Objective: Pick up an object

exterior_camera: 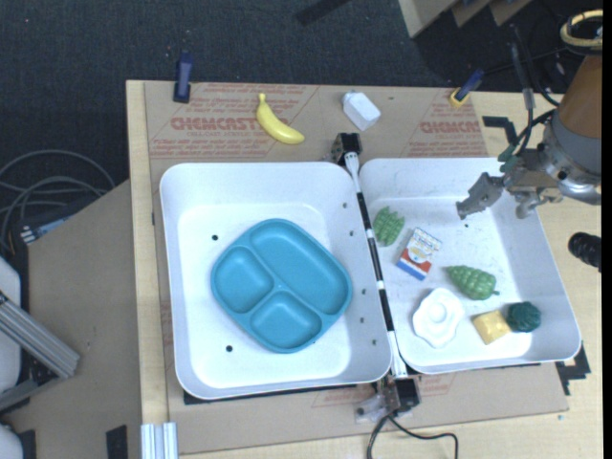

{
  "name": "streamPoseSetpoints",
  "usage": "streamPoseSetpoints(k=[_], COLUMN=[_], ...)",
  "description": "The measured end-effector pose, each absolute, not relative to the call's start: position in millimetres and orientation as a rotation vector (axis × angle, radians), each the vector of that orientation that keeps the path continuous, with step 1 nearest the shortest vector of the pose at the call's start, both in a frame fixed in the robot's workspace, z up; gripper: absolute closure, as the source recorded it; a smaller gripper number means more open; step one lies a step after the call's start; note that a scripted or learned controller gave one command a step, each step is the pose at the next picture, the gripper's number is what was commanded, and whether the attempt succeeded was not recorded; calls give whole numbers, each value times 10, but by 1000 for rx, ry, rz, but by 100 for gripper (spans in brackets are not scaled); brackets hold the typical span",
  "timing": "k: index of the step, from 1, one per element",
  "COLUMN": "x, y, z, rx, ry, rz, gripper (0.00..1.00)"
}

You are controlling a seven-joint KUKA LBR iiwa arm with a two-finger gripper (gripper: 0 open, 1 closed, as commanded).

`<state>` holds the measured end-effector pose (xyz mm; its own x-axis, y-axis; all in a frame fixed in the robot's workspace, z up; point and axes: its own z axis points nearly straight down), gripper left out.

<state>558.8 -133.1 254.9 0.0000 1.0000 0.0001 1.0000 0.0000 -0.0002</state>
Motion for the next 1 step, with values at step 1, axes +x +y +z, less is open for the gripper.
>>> streamPoseSetpoints(k=[1], x=[5328], y=[-1227], z=[1739], rx=[-2221], ry=[-2220], rz=[1], gripper=[0])
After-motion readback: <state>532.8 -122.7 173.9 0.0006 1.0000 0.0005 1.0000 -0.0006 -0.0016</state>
